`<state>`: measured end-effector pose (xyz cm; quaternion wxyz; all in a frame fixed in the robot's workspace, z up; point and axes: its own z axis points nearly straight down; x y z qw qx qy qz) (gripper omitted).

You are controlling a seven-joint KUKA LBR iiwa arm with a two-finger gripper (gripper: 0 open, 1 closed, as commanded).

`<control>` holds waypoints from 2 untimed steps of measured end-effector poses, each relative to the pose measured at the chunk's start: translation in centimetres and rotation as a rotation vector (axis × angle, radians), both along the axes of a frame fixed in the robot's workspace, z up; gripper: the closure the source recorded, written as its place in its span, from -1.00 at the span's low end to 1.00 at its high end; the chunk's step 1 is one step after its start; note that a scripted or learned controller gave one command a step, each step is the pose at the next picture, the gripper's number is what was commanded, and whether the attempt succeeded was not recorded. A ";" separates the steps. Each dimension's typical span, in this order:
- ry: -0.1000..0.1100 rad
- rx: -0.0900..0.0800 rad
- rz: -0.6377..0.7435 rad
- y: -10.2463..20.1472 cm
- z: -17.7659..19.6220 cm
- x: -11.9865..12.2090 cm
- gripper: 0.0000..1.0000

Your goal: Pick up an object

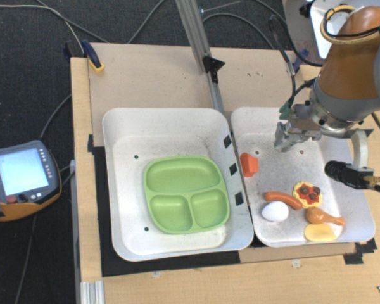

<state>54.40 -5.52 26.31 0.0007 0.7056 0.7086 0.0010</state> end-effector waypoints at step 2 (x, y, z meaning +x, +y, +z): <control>0.000 0.002 0.002 9.1 -1.5 5.2 1.00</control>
